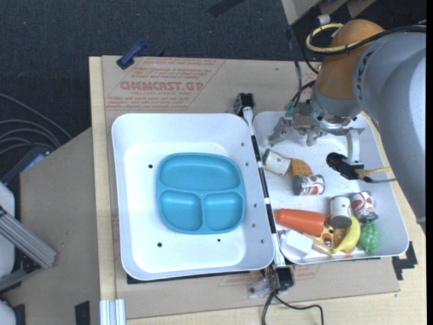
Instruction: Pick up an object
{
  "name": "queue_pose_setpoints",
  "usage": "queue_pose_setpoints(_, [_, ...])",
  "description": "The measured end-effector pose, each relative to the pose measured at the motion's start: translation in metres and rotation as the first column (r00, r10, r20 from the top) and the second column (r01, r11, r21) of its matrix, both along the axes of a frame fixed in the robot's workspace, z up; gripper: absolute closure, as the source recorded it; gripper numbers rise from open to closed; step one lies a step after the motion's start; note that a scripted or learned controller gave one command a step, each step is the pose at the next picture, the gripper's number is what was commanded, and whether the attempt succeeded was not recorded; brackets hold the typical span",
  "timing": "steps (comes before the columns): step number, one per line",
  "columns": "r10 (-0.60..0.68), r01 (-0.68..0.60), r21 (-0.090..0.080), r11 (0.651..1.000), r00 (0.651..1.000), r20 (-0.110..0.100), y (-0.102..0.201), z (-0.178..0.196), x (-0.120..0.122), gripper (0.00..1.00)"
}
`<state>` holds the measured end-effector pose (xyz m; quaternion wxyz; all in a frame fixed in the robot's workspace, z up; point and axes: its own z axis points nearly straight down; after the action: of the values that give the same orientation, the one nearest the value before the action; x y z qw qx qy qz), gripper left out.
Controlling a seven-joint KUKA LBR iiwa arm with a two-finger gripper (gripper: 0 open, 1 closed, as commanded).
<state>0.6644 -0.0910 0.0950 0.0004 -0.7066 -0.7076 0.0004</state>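
Note:
My gripper (294, 137) hangs over the far left part of the right bin (389, 212), open, with nothing between its fingers. Just in front of it lie a white cup on its side (275, 161) and a brown piece (302, 166). A small red and white can (310, 185) lies a little nearer. Further forward are an orange carrot (301, 219), a grey can (339, 210), a red and white can (365, 205), a yellow banana (350, 234) and green grapes (369, 237).
The left bin (135, 141) holds a blue divided plate (200, 191). A white flat item (295, 246) lies in the near left corner of the right bin. The arm's grey and orange body (379, 59) rises over that bin's far right side.

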Motion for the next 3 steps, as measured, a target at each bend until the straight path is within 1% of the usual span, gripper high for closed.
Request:
queue_pose_setpoints(1, [-0.001, 0.001, 0.000, 1.000, 1.000, 0.000, -0.002, -0.010, 0.002, 0.00])
queue_pose_setpoints(2, [0.000, 0.000, -0.001, 1.000, 1.000, 0.002, -0.001, 0.000, 0.003, 1.00])
queue_pose_setpoints(3, [0.000, 0.000, -0.001, 1.000, 1.000, 0.002, -0.001, 0.000, 0.003, 0.00])
